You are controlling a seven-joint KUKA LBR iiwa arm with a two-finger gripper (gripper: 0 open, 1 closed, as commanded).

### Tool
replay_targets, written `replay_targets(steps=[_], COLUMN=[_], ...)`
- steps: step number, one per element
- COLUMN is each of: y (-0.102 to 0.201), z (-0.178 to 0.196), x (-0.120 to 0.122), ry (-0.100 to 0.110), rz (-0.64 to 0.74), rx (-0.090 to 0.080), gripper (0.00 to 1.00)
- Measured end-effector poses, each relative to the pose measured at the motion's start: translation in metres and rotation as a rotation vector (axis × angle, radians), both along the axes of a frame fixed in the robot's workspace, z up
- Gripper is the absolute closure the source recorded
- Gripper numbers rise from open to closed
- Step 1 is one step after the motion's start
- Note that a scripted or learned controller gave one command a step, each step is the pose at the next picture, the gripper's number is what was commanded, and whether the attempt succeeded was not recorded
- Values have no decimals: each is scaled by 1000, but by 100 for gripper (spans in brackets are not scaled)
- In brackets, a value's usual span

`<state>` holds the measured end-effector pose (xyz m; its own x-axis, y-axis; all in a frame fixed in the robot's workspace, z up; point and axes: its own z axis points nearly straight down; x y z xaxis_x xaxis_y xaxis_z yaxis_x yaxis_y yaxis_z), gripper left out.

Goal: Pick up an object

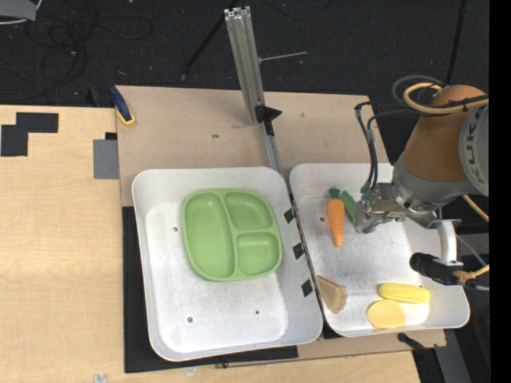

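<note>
Part of a maker's name in dark capitals, reading "UK" and cut off, is seen on the grey arm above its orange band. No other writing can be made out.

The toy carrot is orange and tapered, with a green top at its upper end and its point directed toward the near edge. It is lying in the right bin, toward the bin's far left. The gripper is placed just right of the carrot, low over the bin floor; how far it is spread cannot be told, and nothing is seen held.

Farther from the carrot, toward the bin's near edge, a tan wedge and two yellow pieces are lying. In the left bin, well left of the carrot, a green divided plate is set.
</note>
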<state>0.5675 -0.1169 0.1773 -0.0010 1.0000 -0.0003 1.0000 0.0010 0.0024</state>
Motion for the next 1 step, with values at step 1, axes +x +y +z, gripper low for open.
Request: replay_targets(steps=[1], y=[-3], z=[43], x=[-4], ry=[1], rz=[0], rx=[0], gripper=[100])
